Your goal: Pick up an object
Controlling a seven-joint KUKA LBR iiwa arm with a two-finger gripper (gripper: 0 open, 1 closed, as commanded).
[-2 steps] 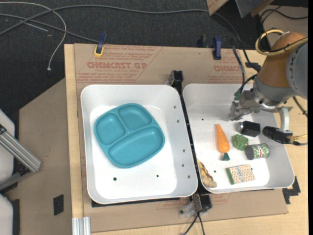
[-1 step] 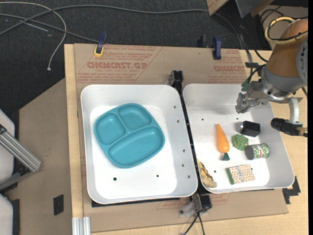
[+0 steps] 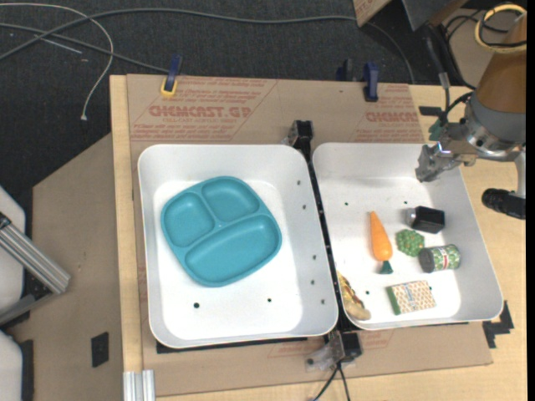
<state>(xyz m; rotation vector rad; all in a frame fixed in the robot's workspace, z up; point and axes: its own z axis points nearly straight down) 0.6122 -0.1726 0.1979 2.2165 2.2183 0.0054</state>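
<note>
The right bin holds several small objects. An orange carrot lies in its middle, with a black block to the right of it. Below the block sit a green lumpy piece and a green can lying on its side. A patterned flat packet rests near the bin's front, and a banana-like piece lies at the front left corner. My gripper hangs over the bin's back right part, above and apart from the black block, with nothing visibly held.
The left bin carries a teal divided plate. Blue clamps pin the cardboard at the back. Cables run across the dark floor at top left. A black fixture sits between the bins at the back.
</note>
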